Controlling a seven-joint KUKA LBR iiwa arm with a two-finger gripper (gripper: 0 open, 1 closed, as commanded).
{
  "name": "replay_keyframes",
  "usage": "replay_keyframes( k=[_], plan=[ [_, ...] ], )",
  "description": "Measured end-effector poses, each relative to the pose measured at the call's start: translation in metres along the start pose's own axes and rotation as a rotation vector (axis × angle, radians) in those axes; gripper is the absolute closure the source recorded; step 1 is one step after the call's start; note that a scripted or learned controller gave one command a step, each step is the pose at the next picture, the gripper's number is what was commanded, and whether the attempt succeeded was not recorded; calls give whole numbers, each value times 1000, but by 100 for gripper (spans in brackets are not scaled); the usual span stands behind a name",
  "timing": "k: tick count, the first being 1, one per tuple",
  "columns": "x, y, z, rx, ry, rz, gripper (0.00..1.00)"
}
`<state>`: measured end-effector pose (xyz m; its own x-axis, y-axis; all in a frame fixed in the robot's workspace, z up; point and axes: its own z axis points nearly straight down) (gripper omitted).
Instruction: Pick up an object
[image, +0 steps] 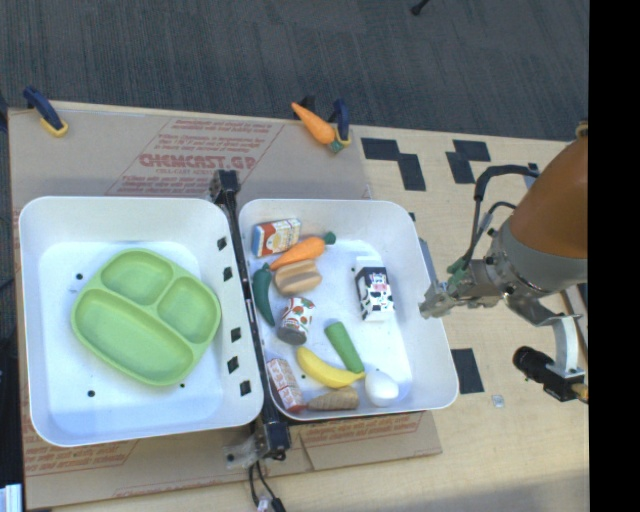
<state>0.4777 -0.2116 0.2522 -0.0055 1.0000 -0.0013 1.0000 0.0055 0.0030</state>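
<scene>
The claw (437, 300) hangs just outside the right wall of the right bin (430, 300), and whether it is open or closed I cannot tell, because it looks small and blurred here. The things to pick lie all to its left, inside that bin: the milk carton (374, 292) is nearest, then the cucumber (344, 346) and the egg (382, 385) lower down, and farther left the can (296, 317), the banana (325, 368) and the carrot (300, 251). I think the main risk is the bin wall: if the claw goes down from here it may strike the rim instead of a thing. The things also lie close together, so it may push one aside. The arm (540, 235) comes from the right, bent over the worktop (520, 420), with the wrist turned toward the bin.
</scene>
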Motion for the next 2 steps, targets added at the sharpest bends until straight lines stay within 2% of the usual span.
replay_keyframes(
  k=[1,2],
  plan=[
    [1,-1,25,6,1,-1,100],
    [0,0,-7,1,0,0,100]
  ],
)
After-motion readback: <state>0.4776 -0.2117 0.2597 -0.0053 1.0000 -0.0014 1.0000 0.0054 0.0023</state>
